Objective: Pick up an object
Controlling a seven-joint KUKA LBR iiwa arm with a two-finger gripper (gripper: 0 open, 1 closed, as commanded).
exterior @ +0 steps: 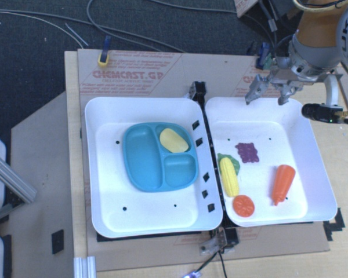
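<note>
Dark carpet with loose cables lies behind a worktop point(162, 68) of printed board bearing two shallow glossy white bins. Left bin point(104, 213): blue compartmented plastic tray point(145, 167), smooth yellow oval piece point(174, 139) in its far right compartment. Right bin point(313, 155): knobbly purple grapes point(247, 152); ribbed yellow corn point(228, 176), long axis near-to-far, beside the divider; round red tomato point(243, 205); tapered orange carrot point(282, 183), tip pointing near. Tool point(268, 93): fingers spread apart, nothing between them, above the right bin's far rim.
</note>
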